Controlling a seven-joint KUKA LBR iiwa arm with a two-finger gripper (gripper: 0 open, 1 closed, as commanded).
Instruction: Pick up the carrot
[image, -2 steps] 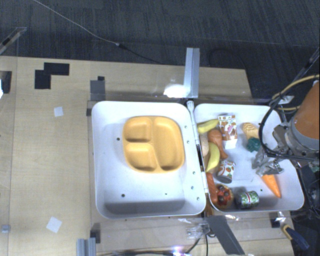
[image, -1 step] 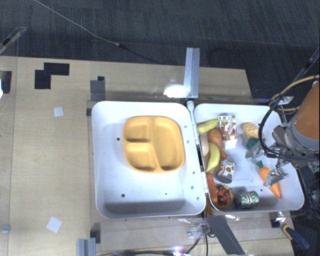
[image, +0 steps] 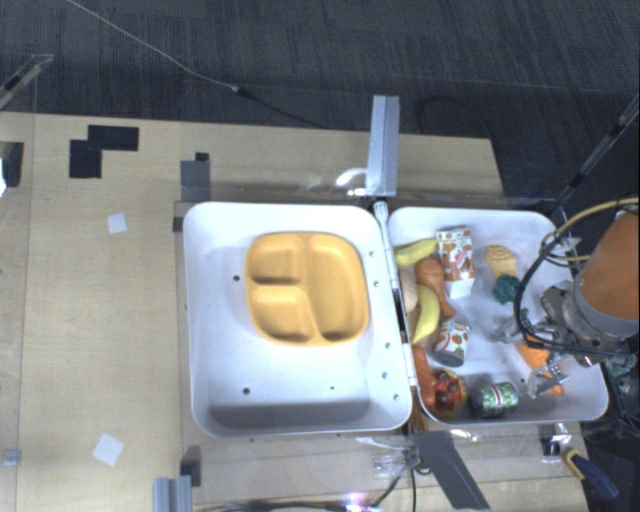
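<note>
My gripper (image: 548, 378) sits low in the right bin (image: 585, 402), my wrist covering most of it; can't tell jaw state. Carrot (image: 533, 353) just beside it, mostly hidden, orange bit showing.

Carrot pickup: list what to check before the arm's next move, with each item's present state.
1. Carrot located: orange piece in the right bin, partly under the arm. Ok, though identity is a best guess.
2. Gripper over the correct bin, next to the carrot: ok.
3. Carrot held: cannot tell.
4. Room around the target: green can lies close by. Not ok.
5. Full carrot outline visible for aiming: not ok.
</note>
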